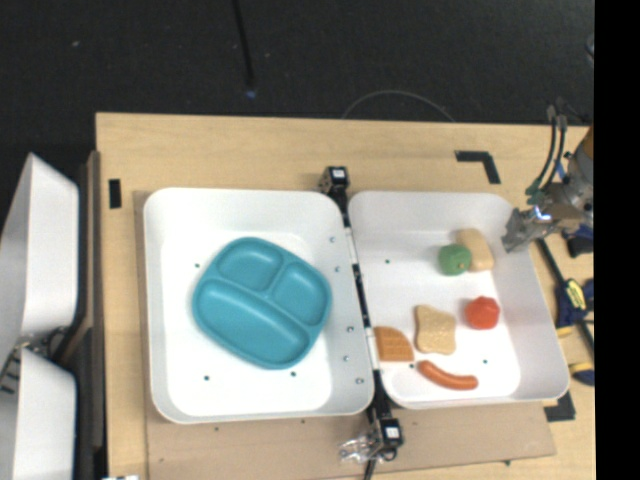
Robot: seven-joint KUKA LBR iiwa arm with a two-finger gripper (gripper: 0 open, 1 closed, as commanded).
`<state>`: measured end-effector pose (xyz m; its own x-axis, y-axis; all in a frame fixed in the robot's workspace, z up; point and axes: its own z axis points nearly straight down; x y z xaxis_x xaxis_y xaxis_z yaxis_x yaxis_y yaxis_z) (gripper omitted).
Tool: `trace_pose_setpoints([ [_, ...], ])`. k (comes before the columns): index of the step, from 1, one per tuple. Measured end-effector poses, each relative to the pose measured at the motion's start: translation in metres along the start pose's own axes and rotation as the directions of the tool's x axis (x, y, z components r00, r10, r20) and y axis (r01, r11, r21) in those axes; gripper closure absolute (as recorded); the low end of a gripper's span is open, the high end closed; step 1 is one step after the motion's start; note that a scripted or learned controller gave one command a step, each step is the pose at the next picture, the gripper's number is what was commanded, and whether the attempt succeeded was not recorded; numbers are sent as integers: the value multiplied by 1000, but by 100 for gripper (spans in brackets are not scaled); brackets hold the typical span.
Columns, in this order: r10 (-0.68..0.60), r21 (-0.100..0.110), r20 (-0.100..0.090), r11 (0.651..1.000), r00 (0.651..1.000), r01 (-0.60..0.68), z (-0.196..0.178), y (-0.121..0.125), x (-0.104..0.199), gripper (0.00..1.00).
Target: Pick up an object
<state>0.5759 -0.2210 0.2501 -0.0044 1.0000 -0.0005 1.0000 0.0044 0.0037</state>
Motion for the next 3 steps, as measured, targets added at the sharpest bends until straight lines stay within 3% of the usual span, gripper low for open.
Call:
trace_pose_setpoints([
  [2,-4,2,-2,1000,1000,4,-10,-14,115,100],
  [3,-3,3,-2,1000,1000,3,-12,-34,165,100],
])
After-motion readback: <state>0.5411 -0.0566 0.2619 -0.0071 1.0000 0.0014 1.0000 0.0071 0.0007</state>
